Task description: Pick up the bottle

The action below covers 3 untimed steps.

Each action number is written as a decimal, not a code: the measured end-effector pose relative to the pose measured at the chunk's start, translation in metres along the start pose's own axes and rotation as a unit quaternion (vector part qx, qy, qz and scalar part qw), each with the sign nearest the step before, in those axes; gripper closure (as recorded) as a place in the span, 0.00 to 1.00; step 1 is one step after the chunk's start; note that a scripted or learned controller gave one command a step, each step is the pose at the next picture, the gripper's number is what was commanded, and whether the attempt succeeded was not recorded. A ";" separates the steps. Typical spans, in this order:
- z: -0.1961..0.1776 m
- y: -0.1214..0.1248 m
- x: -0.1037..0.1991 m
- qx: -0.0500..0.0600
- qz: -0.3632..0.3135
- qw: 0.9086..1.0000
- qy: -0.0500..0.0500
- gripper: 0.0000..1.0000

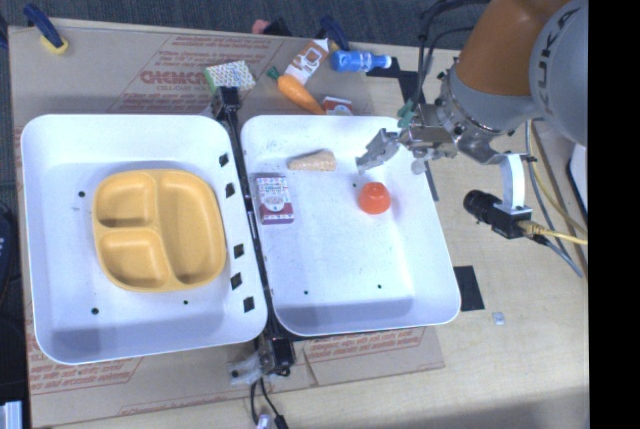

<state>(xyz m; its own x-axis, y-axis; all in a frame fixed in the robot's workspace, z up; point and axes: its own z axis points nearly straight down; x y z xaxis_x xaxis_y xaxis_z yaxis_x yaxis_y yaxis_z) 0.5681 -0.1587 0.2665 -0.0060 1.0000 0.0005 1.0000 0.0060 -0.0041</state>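
A small blue bottle (357,62) with a pale cap lies on its side on the cardboard behind the right bin (430,262), outside it. My gripper (374,153) hangs over the right bin's back right part, just above and left of a red-orange round object (374,198). The bottle is well behind the gripper, beyond the bin's rim. Nothing shows in the gripper's grasp.
In the right bin lie a tan bread-like piece (312,160) and a red packet (273,198). A yellow divided plate (158,228) sits in the left bin (40,247). Behind the bins lie a carrot (298,94), a white-and-orange container (308,60) and a patterned packet (230,75).
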 end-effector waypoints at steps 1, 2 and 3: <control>0.086 0.040 0.018 0.002 0.173 0.985 0.001 0.00; 0.075 0.041 0.018 0.003 0.170 0.985 0.001 1.00; 0.156 0.006 0.067 0.001 0.257 0.966 0.001 1.00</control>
<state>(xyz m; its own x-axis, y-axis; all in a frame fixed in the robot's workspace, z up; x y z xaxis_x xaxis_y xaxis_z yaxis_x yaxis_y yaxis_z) 0.5733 -0.0921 0.1101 0.4921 0.8705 -0.0012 0.8705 -0.4921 -0.0064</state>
